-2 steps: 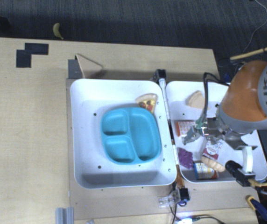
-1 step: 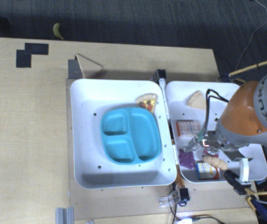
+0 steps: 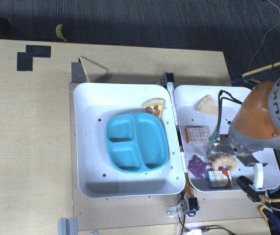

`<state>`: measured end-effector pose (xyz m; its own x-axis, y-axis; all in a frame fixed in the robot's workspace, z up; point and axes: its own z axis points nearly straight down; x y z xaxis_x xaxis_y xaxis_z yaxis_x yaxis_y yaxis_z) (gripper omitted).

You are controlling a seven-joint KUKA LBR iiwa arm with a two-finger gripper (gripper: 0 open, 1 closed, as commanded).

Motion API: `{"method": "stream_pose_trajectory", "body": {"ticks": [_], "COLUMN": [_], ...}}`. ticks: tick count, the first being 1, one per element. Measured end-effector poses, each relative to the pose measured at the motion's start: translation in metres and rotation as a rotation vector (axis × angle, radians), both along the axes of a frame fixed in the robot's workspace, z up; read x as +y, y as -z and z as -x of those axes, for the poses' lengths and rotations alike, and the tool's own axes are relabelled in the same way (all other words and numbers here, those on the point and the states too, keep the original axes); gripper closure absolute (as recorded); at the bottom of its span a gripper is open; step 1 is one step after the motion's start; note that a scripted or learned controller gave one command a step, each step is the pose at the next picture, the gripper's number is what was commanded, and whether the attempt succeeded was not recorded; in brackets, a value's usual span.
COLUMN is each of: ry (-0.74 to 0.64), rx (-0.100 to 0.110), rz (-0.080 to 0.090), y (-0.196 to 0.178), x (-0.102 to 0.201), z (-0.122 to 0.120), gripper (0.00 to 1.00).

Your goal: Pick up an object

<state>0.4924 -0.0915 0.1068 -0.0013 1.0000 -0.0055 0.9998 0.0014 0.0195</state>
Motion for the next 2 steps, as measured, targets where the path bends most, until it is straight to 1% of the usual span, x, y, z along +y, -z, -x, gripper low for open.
{"method": "stream_pose_trajectory", "body": {"ticks": [1, 2], "ry": [0.000, -0.002], "rx": [0.001, -0.003], "rz": [0.000, 0.000], "y": [0.001, -0.010], "x": [0.000, 0.000], "z": [0.000, -0.001], "gripper": [0.00, 1.00]}}
